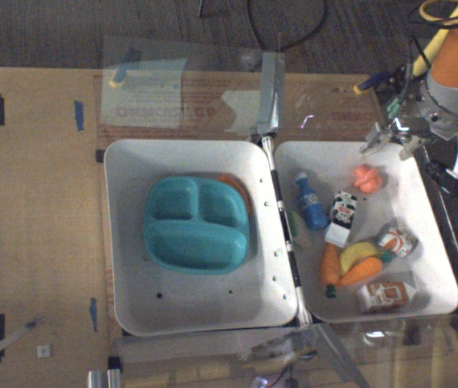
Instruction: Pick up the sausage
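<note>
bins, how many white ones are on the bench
2. The left bin holds a teal divided plate; the right bin holds the toy foods and a blue bottle. They sit side by side.

dim, even light | soft blur | glare on the clear sheet [172, 95]

Two bins [123, 217] [439, 241]; one teal tray [196, 225]; one bottle [310, 203]; two cartons [342, 210] [387, 294]; one can [397, 241]; two carrots [329, 267] [360, 271]; one banana [359, 253]; one pink toy [367, 178].
</note>
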Tool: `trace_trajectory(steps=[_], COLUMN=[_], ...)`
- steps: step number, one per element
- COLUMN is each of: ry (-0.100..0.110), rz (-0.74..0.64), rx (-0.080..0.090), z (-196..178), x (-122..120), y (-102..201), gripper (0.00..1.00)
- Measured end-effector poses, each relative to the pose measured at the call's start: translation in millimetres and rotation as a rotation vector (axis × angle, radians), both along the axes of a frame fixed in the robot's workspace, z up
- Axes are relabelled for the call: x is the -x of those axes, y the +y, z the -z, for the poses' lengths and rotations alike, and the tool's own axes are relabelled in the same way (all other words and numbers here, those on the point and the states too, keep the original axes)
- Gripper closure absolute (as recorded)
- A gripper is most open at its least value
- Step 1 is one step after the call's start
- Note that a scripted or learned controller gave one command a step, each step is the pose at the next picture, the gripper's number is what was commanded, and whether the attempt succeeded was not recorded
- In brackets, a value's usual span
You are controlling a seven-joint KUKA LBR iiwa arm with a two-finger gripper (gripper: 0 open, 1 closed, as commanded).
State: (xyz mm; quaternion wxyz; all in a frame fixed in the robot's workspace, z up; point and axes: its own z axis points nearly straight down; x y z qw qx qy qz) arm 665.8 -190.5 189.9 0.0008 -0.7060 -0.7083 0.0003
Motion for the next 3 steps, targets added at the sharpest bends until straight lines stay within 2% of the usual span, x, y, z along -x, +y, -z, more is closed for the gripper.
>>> trace_trajectory(steps=[1, 2, 3], ry=[0.008, -0.003, -0.001], rz=[-0.086, -0.090, -0.095], rx=[-0.020, -0.006, -0.004], z=[102, 90, 102], x=[-3, -6, 3], y=[-20, -22, -26], gripper=[0.00, 1.00, 1.00])
